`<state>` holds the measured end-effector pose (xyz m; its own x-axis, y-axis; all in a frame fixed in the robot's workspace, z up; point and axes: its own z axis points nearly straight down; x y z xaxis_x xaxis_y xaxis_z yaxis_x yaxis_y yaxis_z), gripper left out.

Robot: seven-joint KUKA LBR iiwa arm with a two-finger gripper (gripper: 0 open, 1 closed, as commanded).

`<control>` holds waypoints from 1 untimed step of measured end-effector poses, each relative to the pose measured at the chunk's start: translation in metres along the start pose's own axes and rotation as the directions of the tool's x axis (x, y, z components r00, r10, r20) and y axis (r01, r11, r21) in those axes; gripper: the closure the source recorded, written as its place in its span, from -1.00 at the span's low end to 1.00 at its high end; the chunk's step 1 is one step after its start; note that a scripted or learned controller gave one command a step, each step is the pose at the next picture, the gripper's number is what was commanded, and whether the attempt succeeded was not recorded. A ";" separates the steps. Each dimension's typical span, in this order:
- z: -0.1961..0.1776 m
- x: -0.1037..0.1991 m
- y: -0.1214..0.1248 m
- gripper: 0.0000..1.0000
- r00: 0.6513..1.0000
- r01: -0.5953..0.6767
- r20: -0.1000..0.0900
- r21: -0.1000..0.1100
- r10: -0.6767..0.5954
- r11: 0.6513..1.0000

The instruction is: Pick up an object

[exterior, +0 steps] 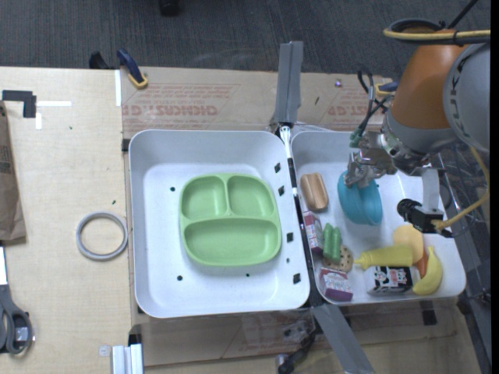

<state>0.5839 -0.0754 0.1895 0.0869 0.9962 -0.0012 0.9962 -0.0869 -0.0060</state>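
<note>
In the right bin (448,293) lie a blue cup (363,204), a hot dog bun (314,191), a green toy (332,242), a cookie (340,259), a purple packet (337,284), a yellow bottle (384,256), a small carton (390,279) and a banana (429,275). My gripper (360,171) hangs low over the back rim of the blue cup, touching or nearly touching it. The grey arm with its orange band (425,80) comes in from the upper right. A green divided plate (230,219) lies in the left bin (148,232).
On the bench to the left lie a grey tape ring (102,234), scissors (14,329) and a brown bag (9,178). A blue clamp (134,68) sits at the back. A grey divider bar (288,84) runs between the bins. Cables (452,209) hang by the right bin's edge.
</note>
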 end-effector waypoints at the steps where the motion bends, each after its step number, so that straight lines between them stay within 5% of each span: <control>1: -0.001 0.000 0.000 -1.00 1.000 0.000 0.000 -0.002 0.000 1.000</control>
<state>0.5842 -0.0754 0.1901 0.0872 0.9962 -0.0011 0.9962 -0.0872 -0.0045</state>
